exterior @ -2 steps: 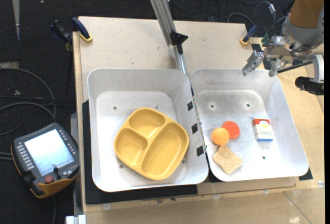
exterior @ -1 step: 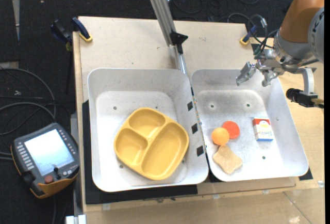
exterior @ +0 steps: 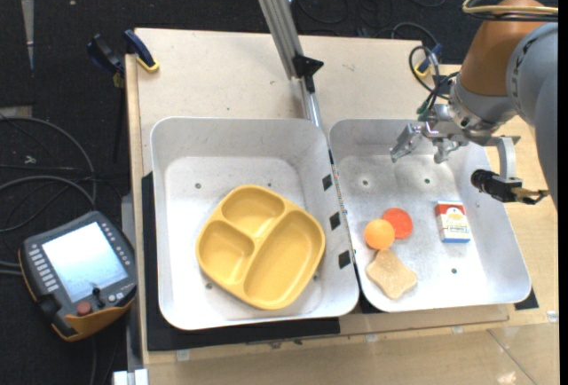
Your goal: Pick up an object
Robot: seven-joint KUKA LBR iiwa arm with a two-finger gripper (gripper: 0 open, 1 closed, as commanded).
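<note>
Pincer (exterior: pixel 424 146) fingers look apart w/ nothing between em, tho small n blurry. Orange ball (exterior: pixel 379 234), toast slice (exterior: pixel 391 275), small box (exterior: pixel 453 222) sit well below it.

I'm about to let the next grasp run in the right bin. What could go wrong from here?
The orange ball, red disc and bread slice sit bunched together, so a grasp may nudge or catch a neighbour.

The ball could roll off when touched.

The hand hovers near the right bin's far wall, apart from every item; closing there likely grabs nothing.
</note>
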